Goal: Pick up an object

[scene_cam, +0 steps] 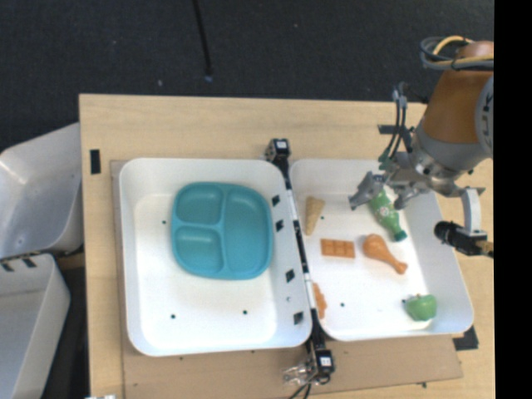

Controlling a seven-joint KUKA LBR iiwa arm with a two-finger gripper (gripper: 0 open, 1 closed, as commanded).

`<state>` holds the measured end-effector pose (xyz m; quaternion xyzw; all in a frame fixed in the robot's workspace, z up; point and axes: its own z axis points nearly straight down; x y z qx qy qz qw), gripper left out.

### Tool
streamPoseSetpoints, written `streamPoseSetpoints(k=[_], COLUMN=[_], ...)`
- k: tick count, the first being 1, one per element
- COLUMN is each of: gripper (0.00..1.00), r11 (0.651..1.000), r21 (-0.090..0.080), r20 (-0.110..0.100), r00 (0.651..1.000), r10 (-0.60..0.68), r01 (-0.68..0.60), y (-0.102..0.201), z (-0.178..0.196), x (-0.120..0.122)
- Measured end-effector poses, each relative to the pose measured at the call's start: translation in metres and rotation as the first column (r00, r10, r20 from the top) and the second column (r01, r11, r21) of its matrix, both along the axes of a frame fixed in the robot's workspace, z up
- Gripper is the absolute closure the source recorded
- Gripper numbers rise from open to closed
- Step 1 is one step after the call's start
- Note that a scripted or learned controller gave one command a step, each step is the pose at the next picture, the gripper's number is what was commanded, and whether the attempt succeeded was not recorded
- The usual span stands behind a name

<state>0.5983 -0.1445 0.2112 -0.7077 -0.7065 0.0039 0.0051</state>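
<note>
The gripper (384, 191) hung over the back of the right shallow white bin (449, 306), w/ its grey fingers (363, 194) spread apart either side of a green plastic bottle (386, 214). The bottle lay tilted directly beneath the claw, top end between the fingers; can't tell whether they touched it. Just in front of the bottle lay an orange toy drumstick (384, 253), an orange rectangular waffle-like block (337, 248) to its left. A pale tan wedge (313, 214) sat nr the bin's left wall, a small orange piece (318, 299) further forward along that wall, and a green rounded toy (421, 307) in the front right corner. The left white bin (150, 322) held a teal divided plate (223, 229). Both bins sat on a light wooden bench (166, 123), dark floor (249, 32) behind it.
</note>
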Motion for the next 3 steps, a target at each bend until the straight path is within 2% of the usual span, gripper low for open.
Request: streamPoseSetpoints(k=[1,2,3], gripper=[0.00,0.00,0.00], r11=[1.000,1.000,1.000], r21=[-0.002,-0.004,-0.005], r20=[0.014,0.010,0.011], r00=[1.000,1.000,1.000], r10=[0.003,0.001,-0.002], r01=[-0.003,-0.001,0.002], y=[0.000,0.003,-0.004], z=[0.008,-0.035,-0.086], x=[0.003,-0.001,0.008])
